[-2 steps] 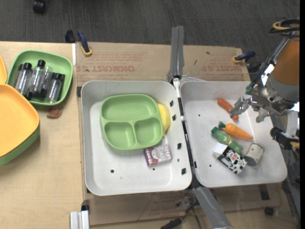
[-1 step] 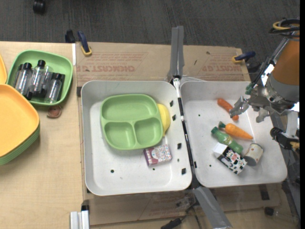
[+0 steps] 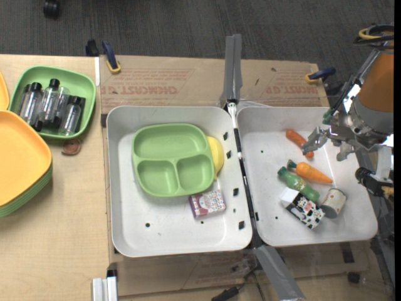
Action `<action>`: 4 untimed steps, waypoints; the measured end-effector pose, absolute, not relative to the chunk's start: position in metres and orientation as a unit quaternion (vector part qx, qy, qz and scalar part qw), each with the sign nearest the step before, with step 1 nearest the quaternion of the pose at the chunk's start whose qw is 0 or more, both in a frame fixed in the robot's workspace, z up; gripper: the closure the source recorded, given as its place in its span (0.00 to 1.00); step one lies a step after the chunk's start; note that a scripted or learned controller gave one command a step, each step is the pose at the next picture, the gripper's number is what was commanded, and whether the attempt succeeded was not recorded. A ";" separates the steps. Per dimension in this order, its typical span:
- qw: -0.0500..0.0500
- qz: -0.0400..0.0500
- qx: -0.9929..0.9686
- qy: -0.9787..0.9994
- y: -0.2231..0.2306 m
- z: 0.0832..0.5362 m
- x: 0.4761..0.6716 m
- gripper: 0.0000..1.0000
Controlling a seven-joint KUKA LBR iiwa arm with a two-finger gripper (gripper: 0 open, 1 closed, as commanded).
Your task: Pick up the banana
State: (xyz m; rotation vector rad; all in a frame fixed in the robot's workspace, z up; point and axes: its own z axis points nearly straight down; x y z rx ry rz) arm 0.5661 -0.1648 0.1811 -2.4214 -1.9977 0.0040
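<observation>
The banana [image 3: 217, 154] is a yellow shape in the left bin [image 3: 125, 231], peeking out from under the right edge of a green divided plate [image 3: 173, 159] that hides most of it. My gripper [image 3: 328, 144] hangs over the upper right part of the right bin [image 3: 269, 231], far to the banana's right. It is open, its two fingers are spread, and nothing sits between them. One fingertip [image 3: 312, 141] is close to a small orange carrot [image 3: 296, 137].
A pink box [image 3: 208, 203] lies below the plate in the left bin. The right bin holds a second carrot [image 3: 314, 172], a green bottle [image 3: 299, 182], a black-and-white box [image 3: 304, 208] and a silver can [image 3: 334, 202]. Left of the bins stand orange plates [image 3: 22, 162] and a green tray of bottles [image 3: 53, 102].
</observation>
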 end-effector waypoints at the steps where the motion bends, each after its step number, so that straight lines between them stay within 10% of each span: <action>1: 0.001 0.001 -0.771 -0.636 -0.165 0.181 0.566 0.00; 2: 0.001 0.001 -0.771 -0.636 -0.165 0.181 0.566 0.00; 3: 0.001 0.001 -0.713 -0.701 -0.171 0.094 0.490 0.00; 4: 0.001 0.001 -0.715 -0.699 -0.172 0.103 0.491 1.00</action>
